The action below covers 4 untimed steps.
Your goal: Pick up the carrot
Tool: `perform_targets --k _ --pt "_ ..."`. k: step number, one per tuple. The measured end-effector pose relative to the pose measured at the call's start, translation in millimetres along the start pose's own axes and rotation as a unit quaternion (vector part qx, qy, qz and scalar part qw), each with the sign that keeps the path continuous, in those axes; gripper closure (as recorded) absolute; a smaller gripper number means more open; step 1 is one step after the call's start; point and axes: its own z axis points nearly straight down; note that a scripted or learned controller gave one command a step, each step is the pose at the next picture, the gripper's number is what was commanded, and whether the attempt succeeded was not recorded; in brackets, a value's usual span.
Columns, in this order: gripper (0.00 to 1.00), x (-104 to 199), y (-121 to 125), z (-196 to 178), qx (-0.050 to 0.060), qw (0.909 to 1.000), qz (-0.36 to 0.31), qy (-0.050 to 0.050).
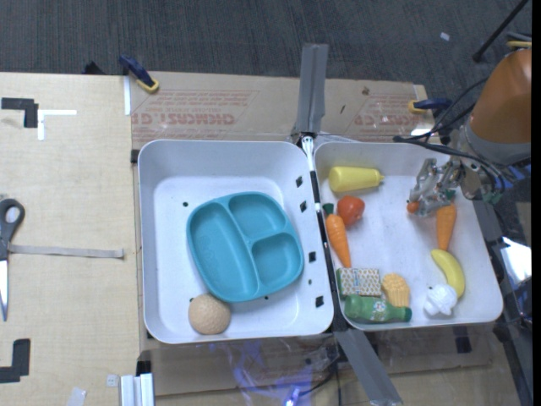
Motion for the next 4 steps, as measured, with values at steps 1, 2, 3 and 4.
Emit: perform_targets --k 1,2,3,4 --pt "1.0 2.6 52.9 -42.6 -0.001 0.9997 -0.023 0.003" --pt "0.0 2.7 52.8 -42.5 -0.001 0.9997 -0.023 0.003" --pt "0.0 16.7 5.7 11.8 -0.002 0.9959 -0.091 0.004" --pt "0.0 57.0 -2.3 11.1 -0.001 0.9949 -0.101 0.003"
